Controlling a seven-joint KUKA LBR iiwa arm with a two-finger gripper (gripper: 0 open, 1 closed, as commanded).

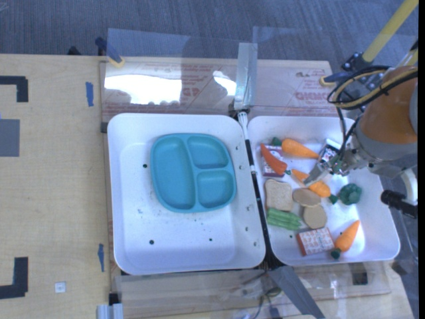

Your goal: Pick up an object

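The fingers (314, 173) hang in the right bin (388, 241). We cannot tell if they are apart or together. A little carrot (300, 175) lies at their nine o'clock, among crowded toys. They could push it away or pinch two. We count three big carrots, one broccoli (350, 193), one bread slice (279, 195) and two bins.

A pale wooden tabletop (53, 178) with black corner markings (16, 88) and small strips of blue tape (89, 93) sits on blue-grey carpet floor (199, 5). A clear plastic sheet (172, 78) at the back reflects bright light.
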